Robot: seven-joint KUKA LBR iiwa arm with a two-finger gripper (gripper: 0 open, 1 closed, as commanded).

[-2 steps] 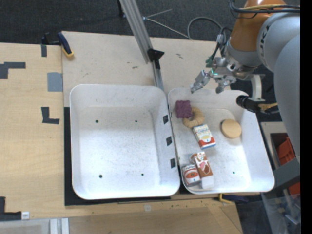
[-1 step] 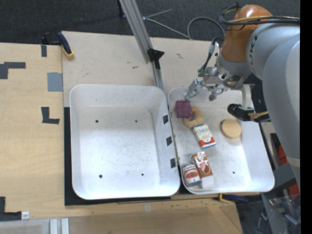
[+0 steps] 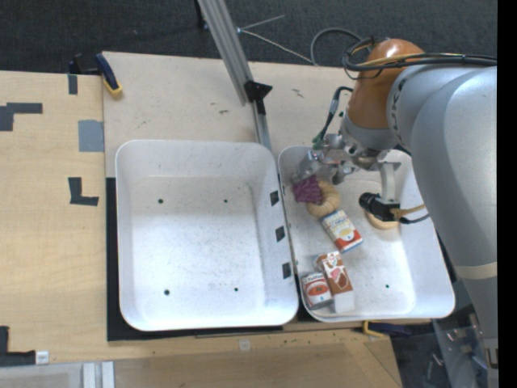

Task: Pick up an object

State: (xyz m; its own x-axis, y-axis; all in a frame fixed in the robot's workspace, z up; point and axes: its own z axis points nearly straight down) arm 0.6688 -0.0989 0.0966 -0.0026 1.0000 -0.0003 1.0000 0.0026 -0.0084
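My gripper (image 3: 311,170) hangs low over the far left corner of the right bin (image 3: 400,297), just above a purple bunch of grapes (image 3: 306,189). A tan bread-like piece (image 3: 325,196) lies against the grapes on their right. Nearer the middle rests a small white carton with a red and yellow label (image 3: 342,230). Close to the front wall lie a red and white box (image 3: 335,277) and a small can (image 3: 315,289). I see nothing between the fingers.
The left bin (image 3: 194,233) sits beside the right one, with a shared divider wall between them. A slanted metal pole (image 3: 234,51) rises behind the bins. The arm's grey body covers the right side of the bench.
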